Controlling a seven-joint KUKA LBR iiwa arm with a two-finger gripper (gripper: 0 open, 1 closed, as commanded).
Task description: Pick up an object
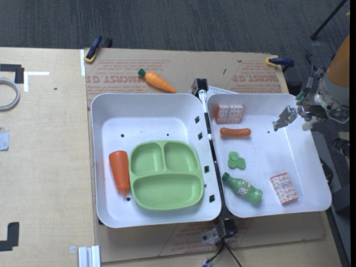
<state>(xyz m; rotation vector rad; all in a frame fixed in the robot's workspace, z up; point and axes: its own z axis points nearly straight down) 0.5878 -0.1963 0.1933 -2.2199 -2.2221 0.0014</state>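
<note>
Arm reaching in from the right

The pincer hangs at the arm's tip, pointing left, with nothing between its fingers; the orange band shows above the wrist.

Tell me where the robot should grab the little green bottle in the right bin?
Probably around the middle of the green bottle, coming straight down from above. It lies flat on the right bin floor, slanting from its narrow cap at upper left to its fat base at lower right. The end effector would likely close best across that slant, where the body is roundest. The bin wall sits close on its left.
</note>
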